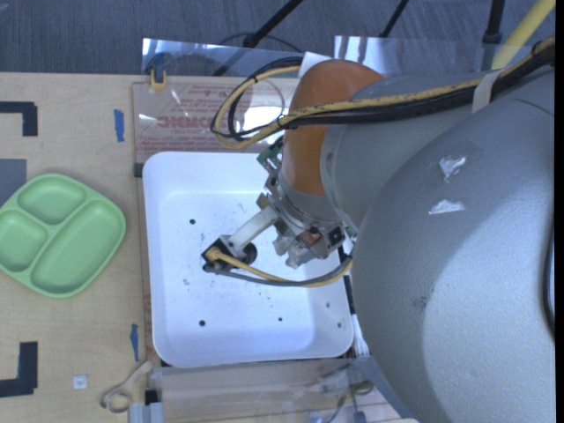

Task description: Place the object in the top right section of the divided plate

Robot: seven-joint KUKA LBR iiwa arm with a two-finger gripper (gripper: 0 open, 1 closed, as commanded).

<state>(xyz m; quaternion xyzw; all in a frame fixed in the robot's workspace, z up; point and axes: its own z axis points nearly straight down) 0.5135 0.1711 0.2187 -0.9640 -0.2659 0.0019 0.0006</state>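
A light green divided plate (pixel 58 233) with three sections lies on the wooden bench, left of the white bin (pixel 176 173). My gripper (pixel 298 245) hangs low over the right middle of that bin, under the orange band of the wrist (pixel 322 122). I cannot make out any object in its grasp. The bin floor near it shows a few small dark specks. The arm's grey body (pixel 458 236) hides the right part of the bin and everything beyond it.
Black corner marks (pixel 25 117) and strips of blue tape (pixel 119 123) sit on the bench around the plate. A clear plastic sheet (pixel 189 113) lies behind the bin. A pale cord loop (pixel 123 393) rests at the bench's front edge.
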